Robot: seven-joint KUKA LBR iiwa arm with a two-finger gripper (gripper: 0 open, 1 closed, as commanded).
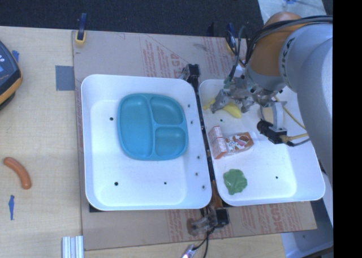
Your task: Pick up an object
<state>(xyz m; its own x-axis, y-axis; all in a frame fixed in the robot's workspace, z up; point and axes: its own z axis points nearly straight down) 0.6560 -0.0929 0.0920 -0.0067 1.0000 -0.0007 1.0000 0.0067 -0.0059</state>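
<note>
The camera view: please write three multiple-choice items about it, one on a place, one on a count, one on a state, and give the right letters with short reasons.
1. Where does the blue divided plate lie?
A. in the left bin
B. in the right bin
C. on the bare bench

2. How many compartments does the blue divided plate have?
A. two
B. three
C. five

3. How does the pincer stand to the yellow banana?
A. far away, above the left bin
B. low in the right bin, right over the banana
C. outside both bins, over the orange sausage

Answers:
1 A: the plate rests inside the left bin, apart from its walls.
2 B: one long compartment and two smaller ones show.
3 B: the pincer is down in the right bin at the banana; the red packet and the green leaf toy lie nearer the camera.
</note>
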